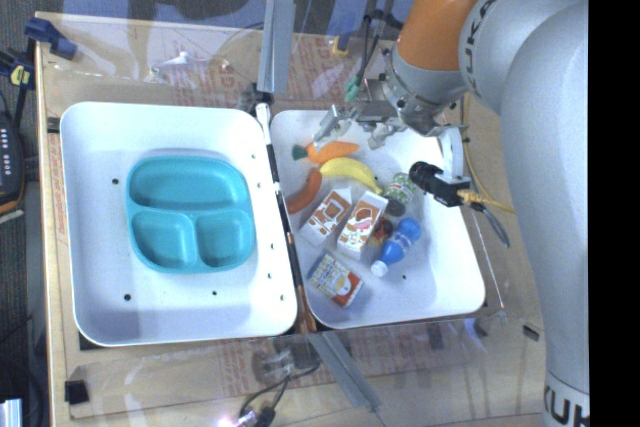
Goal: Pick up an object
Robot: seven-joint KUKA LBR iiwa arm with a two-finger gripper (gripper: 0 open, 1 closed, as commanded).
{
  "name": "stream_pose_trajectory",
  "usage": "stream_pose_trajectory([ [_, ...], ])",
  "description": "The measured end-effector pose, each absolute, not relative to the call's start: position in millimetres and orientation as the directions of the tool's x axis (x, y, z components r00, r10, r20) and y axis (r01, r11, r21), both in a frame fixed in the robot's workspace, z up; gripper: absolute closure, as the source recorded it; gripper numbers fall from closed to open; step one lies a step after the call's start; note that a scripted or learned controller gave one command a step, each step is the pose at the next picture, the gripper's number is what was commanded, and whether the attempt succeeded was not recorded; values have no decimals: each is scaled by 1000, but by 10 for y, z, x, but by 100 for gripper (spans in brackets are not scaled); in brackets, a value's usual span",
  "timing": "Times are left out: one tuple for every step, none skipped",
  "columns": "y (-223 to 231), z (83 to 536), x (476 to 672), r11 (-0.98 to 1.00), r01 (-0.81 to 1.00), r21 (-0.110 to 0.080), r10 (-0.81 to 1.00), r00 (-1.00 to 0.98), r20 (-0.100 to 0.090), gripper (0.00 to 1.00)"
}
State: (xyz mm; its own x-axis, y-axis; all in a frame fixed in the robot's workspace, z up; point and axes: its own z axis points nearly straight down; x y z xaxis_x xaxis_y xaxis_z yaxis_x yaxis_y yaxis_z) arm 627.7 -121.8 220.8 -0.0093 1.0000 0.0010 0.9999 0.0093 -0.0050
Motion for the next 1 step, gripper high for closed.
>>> stream_pose_trajectory([
  [-1417,922,6564,83,997,0,997,-83,0,0],
])
